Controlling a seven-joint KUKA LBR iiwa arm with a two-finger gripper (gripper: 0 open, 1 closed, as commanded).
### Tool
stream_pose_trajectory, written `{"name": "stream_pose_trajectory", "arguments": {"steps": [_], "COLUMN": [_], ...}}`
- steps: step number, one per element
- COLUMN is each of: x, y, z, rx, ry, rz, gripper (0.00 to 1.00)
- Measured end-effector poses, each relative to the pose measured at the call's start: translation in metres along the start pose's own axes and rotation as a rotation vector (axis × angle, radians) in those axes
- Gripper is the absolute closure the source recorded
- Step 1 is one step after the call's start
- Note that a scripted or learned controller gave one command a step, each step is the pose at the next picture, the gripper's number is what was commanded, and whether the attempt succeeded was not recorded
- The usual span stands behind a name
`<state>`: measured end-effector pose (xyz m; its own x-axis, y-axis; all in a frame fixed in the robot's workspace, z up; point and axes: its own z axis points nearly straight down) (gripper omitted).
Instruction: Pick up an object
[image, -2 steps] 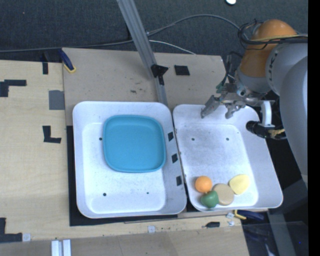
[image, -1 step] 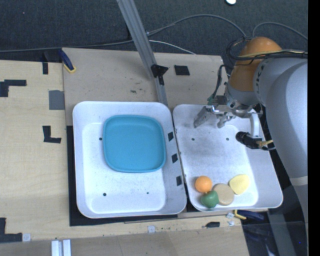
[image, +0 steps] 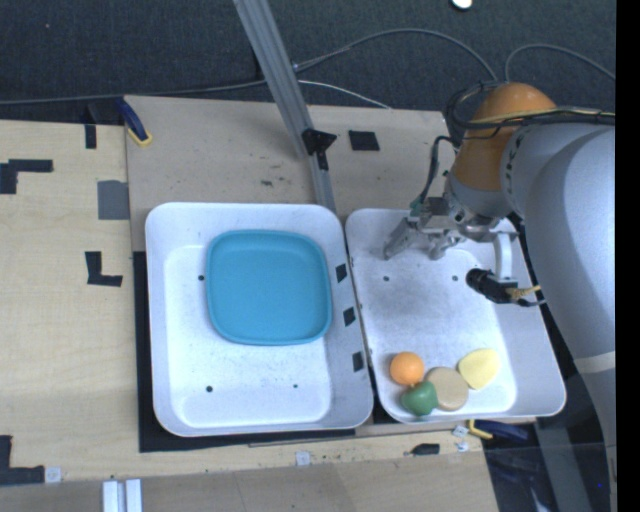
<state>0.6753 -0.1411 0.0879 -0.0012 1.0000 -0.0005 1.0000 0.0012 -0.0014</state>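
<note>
Hovering at your right bin's (image: 520, 395) twelve o'clock, gripper (image: 420, 243) with fingers splayed, holding nothing, orange ball (image: 406, 368), green ball (image: 419, 399), tan disc (image: 449, 389), pale yellow piece (image: 480, 367) clustered at six o'clock, blue plate (image: 268, 287) in left bin (image: 180, 400).

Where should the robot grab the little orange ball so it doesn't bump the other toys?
Probably from straight above, the hand closing across the orange ball along a far-left to near-right line. It is round, so any width would do, but the green ball and the tan piece crowd its near-right side, while its left and far sides look free.
</note>
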Motion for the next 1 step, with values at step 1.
{"name": "stream_pose_trajectory", "arguments": {"steps": [1], "x": [0.0002], "y": [0.0005], "z": [-0.0114], "rx": [-0.002], "ry": [-0.001], "rz": [-0.001], "gripper": [1.0]}}
